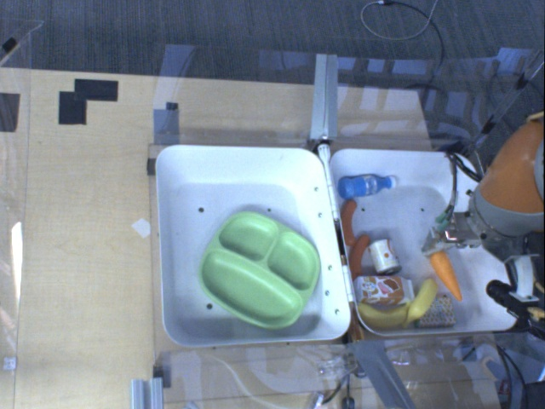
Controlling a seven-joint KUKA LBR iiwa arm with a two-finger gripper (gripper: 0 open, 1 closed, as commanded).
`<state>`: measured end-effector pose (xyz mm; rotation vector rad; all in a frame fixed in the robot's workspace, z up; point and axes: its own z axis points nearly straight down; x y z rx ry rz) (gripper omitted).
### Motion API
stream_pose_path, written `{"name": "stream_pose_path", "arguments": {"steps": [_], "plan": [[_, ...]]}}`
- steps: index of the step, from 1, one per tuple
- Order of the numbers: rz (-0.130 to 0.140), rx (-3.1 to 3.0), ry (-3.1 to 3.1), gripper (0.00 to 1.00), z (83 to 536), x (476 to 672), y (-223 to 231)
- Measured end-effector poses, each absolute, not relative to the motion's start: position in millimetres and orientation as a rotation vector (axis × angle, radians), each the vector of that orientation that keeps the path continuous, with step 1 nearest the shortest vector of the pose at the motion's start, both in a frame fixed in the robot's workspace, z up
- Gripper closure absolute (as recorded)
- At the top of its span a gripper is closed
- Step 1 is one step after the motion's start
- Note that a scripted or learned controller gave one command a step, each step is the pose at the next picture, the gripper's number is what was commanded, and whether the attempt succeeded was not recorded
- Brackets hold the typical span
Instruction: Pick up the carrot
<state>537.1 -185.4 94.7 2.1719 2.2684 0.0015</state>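
Carrot (445, 274) lies in the right bin (409, 162), tip pointing toward the near edge, near that bin's right side. My gripper (449, 239) sits at its thick top end, touching or just above it; from this slanted view I cannot tell whether it is released or clenched. Carrot rests apart from the banana (400, 308), can (384, 256) and sausages (354, 241) to its left, so the approach from the right looks uncrowded. Green plate (260, 268) sits alone in the left bin (183, 228).
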Motion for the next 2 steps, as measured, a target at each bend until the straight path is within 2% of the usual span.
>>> {"name": "stream_pose_path", "arguments": {"steps": [1,2], "plan": [[0.002,2.132,2.304,1.0,202,532.3,-155],[0.001,1.908,2.493,1.0,306,553.1,-156]]}}
